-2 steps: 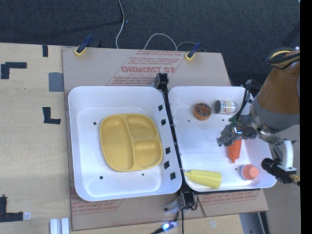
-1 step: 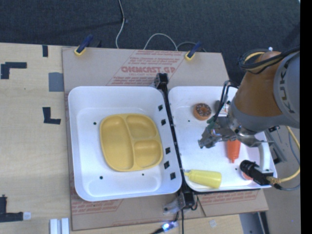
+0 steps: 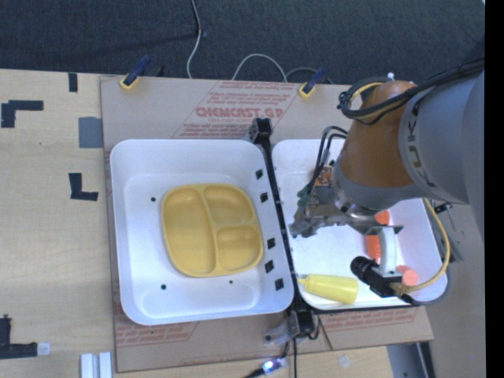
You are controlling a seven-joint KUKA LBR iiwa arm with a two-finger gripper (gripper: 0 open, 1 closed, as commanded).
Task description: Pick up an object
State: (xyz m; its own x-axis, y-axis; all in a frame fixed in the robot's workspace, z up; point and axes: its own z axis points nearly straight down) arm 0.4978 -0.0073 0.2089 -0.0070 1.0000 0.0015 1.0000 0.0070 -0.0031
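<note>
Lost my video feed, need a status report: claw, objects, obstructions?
Claw low in right bin, grip state unclear. Yellow object and orange pieces loose. Yellow divided plate in left bin.

cardboard sheet [image 3: 236,109] | red print "CHEMCAST" readable | rest of print too small to read

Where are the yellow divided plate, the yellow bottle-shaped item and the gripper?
yellow divided plate [image 3: 211,228]: camera view, centre ridge, left bin.
yellow bottle-shaped item [image 3: 331,287]: camera view, mid-body, right bin.
gripper [image 3: 305,221]: camera view, fingertip area, above right bin.
</note>
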